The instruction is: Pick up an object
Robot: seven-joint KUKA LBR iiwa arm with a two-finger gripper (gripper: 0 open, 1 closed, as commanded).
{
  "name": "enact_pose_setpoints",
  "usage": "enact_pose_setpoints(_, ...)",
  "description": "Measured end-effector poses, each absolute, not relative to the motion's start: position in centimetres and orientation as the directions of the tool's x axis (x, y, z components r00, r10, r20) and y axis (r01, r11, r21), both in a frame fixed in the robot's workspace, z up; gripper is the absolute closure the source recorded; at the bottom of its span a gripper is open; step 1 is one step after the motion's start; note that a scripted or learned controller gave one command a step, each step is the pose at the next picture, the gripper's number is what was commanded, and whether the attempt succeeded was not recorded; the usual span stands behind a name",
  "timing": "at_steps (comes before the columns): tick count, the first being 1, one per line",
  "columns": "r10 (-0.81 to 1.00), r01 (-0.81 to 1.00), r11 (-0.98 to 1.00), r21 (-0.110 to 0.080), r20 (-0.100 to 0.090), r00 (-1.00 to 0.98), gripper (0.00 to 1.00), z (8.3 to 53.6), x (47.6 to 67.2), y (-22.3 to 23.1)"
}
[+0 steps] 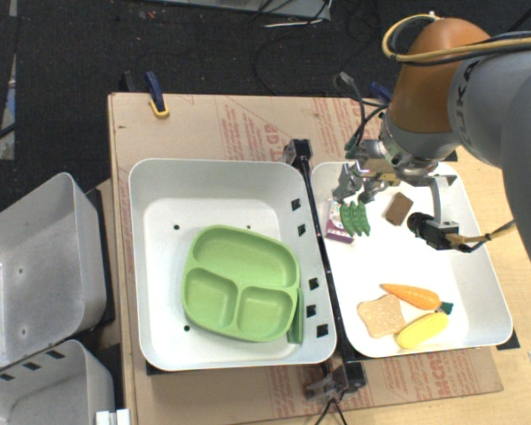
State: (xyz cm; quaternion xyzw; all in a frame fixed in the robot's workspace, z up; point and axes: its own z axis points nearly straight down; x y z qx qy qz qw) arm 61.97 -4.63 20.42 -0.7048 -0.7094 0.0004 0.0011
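Green tray [240, 283]: in the left bin [150, 237], well left of and below the pincer.
Pincer [354, 189]: over the right bin's [482, 268] top left corner; whether it grips anything, I cannot tell.
Green pods [357, 218]: just beneath the pincer.
Brown block [397, 207]: just right.
Carrot [411, 296], toast [382, 315], lemon [421, 328]: well below it.

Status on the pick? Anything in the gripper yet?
Done: the gripper is down in the right bin, right over the green pea pod and purple packet. In hand: nothing visibly between its fingers. Left: the grasp and lift. The carrot, toast, lemon and brown block lie untouched.
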Motion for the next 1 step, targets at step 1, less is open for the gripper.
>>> enact_pose_setpoints(1,1.0,1.0,0.007,-0.002,0.001,-0.007,1.0,20.27,60.04,0.54)
